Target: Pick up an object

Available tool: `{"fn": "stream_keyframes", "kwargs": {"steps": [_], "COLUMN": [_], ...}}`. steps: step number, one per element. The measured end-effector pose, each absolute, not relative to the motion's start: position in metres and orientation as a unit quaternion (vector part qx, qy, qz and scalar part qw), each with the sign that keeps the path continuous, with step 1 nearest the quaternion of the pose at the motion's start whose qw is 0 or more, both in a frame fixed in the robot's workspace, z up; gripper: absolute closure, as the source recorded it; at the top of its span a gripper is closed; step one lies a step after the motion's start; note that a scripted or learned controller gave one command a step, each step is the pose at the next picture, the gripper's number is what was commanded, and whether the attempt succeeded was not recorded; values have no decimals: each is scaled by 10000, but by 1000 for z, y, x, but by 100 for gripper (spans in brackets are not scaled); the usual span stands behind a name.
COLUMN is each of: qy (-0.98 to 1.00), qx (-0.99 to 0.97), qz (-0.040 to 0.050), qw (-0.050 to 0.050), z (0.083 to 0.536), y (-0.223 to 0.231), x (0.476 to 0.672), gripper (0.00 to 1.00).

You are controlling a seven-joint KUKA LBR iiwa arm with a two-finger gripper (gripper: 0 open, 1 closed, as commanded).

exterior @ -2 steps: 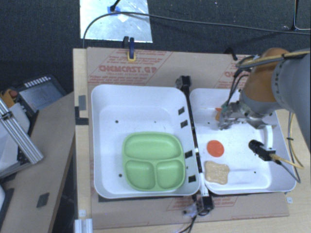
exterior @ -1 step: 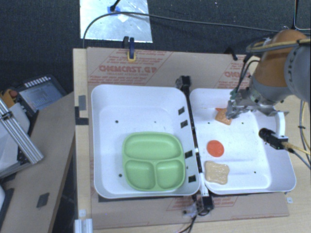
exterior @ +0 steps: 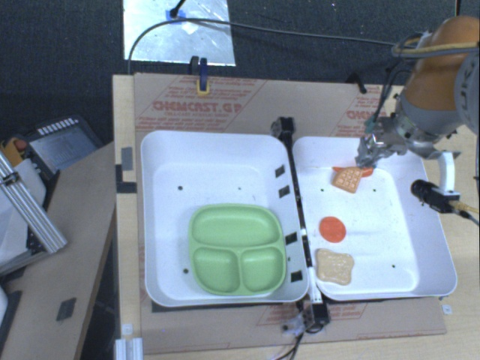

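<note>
The gripper [exterior: 367,158] hangs low at the far end of the right bin [exterior: 431,265], its tips just beside the cracker [exterior: 347,178], seemingly lined up to take it, though whether it is wide or narrow I cannot tell.

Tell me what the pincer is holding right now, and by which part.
Cannot be told: the pincer sits at the cracker's far edge, contact unclear.
</note>
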State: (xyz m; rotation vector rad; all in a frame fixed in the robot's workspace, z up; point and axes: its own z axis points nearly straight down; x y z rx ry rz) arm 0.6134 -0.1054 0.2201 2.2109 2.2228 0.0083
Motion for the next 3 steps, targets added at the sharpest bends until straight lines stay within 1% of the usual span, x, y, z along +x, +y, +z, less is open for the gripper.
{"fn": "stream_keyframes", "kwargs": {"steps": [1,2,3], "qy": [7089,7099,7102], "qx": [7053,7043,7040], "qz": [12,4,3], "qw": [11,-3,-11], "z": [230,220,217], "y": [-105,-52,3], "x": [614,608,587], "gripper": [100,100,100]}}
